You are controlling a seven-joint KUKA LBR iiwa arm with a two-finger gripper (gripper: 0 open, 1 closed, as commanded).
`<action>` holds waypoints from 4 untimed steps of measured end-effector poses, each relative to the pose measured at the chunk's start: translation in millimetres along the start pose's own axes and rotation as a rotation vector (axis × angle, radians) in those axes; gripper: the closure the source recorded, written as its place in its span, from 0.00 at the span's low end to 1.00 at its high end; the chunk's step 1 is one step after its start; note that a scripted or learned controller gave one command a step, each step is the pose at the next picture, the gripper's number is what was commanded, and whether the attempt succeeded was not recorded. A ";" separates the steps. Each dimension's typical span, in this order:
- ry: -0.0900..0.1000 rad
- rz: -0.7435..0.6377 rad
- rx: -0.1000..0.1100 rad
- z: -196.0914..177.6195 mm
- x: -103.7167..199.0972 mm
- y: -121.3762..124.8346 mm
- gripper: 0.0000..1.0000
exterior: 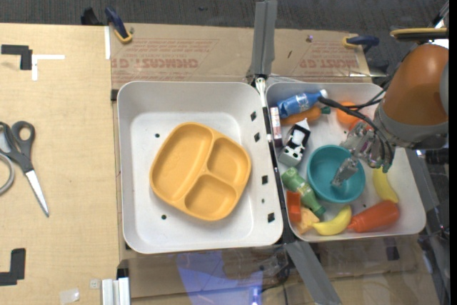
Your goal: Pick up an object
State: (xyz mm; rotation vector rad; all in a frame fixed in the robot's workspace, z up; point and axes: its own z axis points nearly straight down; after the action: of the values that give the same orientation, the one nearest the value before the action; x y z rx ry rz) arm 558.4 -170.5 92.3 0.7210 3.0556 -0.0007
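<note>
Teal bowl [334, 173] in right bin [408, 225], gripper [349, 171] low at its rim, jaw state impossible to tell, nothing visibly grasped, lift yet to come.

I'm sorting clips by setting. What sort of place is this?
Probably a robotics lab bench: a robot arm over two white bins, one full of toy food, with clamped cardboard behind.

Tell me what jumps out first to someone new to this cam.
The yellow divided plate lying alone in the left bin grabs the eye. Next is the cluttered right bin, where the gripper hangs over a teal bowl ringed by toy food and a blue bottle. Scissors lie on the bench at far left.
</note>
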 end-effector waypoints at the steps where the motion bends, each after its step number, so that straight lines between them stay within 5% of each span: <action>1: -0.021 -0.151 -0.006 -5.3 58.0 26.6 0.00; 2: -0.002 -0.115 -0.001 -0.5 -65.8 53.2 0.00; 3: -0.009 -0.117 0.000 -12.4 -68.0 52.8 1.00; 4: -0.001 0.094 0.000 -148.8 -48.5 96.7 1.00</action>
State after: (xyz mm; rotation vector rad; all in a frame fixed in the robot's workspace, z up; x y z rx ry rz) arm 644.7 -105.6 241.2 0.8638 3.0170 -0.0005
